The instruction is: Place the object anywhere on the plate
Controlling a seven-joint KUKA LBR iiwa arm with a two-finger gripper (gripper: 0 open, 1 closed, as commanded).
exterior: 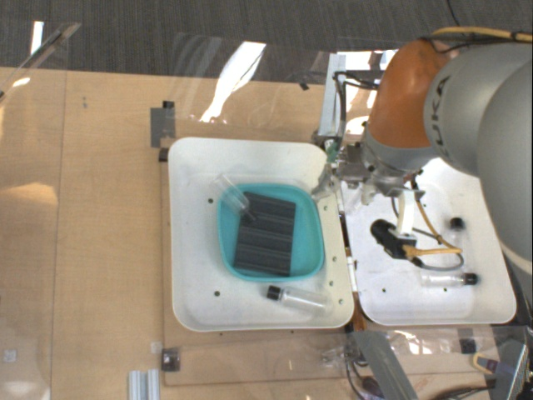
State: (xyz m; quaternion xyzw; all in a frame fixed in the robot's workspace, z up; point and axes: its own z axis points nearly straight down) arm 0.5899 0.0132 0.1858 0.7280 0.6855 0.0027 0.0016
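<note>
A teal plate (313, 242) sits in the left bin (190, 248). A dark ribbed block (266, 233) lies on it, and a clear tube (234, 197) rests across the plate's upper left rim. Another clear tube with a black cap (296, 298) lies on the bin floor just below the plate. My gripper (405, 217) hangs under the grey and orange wrist over the left part of the right bin (491, 302), close to the wall between the two bins. The wrist hides most of it. I see nothing held in it.
In the right bin, a clear tube with a black cap (448, 281) lies near the front. A small black piece (455, 222) sits further back. The arm's bulk covers the right bin's back and right side.
</note>
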